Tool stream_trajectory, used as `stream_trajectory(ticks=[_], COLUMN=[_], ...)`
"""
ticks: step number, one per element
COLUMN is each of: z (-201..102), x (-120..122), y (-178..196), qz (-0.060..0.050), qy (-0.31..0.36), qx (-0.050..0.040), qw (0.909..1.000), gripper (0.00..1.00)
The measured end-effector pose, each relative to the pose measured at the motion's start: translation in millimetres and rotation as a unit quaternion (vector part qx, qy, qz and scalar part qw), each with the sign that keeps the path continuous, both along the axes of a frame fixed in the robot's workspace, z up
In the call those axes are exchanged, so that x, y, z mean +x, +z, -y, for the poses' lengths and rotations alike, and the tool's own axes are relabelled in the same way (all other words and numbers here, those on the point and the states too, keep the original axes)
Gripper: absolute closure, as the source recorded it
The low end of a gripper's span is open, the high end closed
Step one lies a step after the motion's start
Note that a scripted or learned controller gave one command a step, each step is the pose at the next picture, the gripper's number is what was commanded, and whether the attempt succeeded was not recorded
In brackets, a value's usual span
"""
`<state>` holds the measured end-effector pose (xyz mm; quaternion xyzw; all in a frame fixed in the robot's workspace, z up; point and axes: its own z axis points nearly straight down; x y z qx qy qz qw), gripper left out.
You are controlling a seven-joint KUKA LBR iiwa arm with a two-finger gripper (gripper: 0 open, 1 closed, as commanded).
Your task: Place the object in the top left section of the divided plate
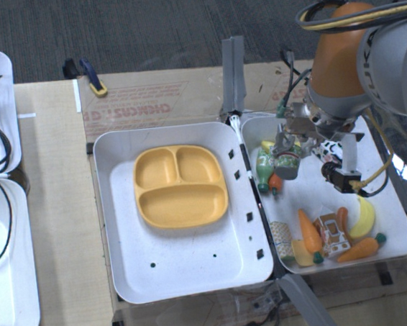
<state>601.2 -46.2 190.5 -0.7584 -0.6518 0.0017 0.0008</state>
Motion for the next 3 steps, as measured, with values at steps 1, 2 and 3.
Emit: stream_trajectory(ticks=[1,2,3], z=[-60,-131,-174], x=[43,58,57], y=[0,40,-20], qz=[0.001,0.001,0.000], qy=[-0.042,0.011,0.006], qx=[-0.0003,-0.0002,-0.0006], qw=[0.9991,0.9999,1.0000], gripper=[1.00,1.00,1.00])
